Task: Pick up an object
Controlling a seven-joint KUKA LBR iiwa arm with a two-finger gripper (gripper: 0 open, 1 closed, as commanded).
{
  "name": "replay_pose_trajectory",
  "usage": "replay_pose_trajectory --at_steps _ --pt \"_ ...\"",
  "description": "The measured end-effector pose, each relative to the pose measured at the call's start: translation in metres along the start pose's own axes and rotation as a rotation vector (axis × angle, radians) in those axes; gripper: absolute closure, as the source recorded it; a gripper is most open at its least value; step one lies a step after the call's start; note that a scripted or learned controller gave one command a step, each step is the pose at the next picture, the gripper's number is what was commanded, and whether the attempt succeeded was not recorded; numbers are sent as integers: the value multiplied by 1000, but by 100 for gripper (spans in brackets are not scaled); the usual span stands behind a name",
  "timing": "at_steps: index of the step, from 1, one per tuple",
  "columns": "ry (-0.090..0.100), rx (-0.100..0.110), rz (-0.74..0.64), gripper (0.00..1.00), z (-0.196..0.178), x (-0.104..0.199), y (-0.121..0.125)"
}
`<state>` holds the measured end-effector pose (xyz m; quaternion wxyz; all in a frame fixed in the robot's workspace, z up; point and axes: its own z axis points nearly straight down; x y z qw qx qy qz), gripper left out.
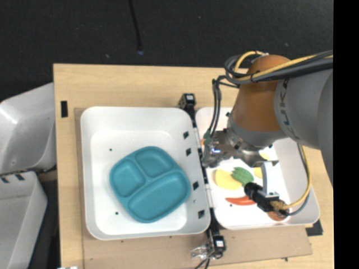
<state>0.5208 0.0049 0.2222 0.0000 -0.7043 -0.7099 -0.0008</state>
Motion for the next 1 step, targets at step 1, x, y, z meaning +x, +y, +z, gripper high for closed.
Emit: replay_pose_trajectory --at_steps 1 --pt "0 0 1 100 -6 42 6"
